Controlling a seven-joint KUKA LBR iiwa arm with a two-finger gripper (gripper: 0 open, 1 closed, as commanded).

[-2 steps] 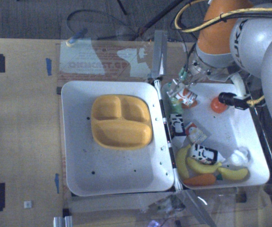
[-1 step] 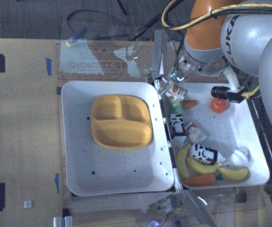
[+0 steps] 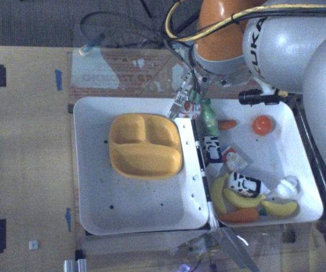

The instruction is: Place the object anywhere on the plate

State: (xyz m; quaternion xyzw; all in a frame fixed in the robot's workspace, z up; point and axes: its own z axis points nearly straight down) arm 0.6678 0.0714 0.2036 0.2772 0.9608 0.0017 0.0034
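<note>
Overhead, the grey arm (image 3: 287, 38) with its orange band enters from the upper right of the frame, and its end effector (image 3: 187, 102) hangs at the top of the divide between the two white bins. Whether it is apart or together I cannot tell; the tip is small and blurred against the bin rims.

A yellow-orange divided plate (image 3: 146, 146) lies in the upper middle of the left bin (image 3: 95, 208), with bare bin floor below it.

The objects sit in the right bin (image 3: 304, 152). A green bottle (image 3: 208, 117) lies just beside the end effector at the bin's upper left. Near it is a small orange carrot-like piece (image 3: 227, 124), and further right a round orange-red tomato-like ball (image 3: 263, 124). Lower in the bin, yellow bananas (image 3: 231, 197), a black-and-white carton (image 3: 245, 185), another carrot (image 3: 242, 215) and a white item (image 3: 287, 187) crowd together.
</note>
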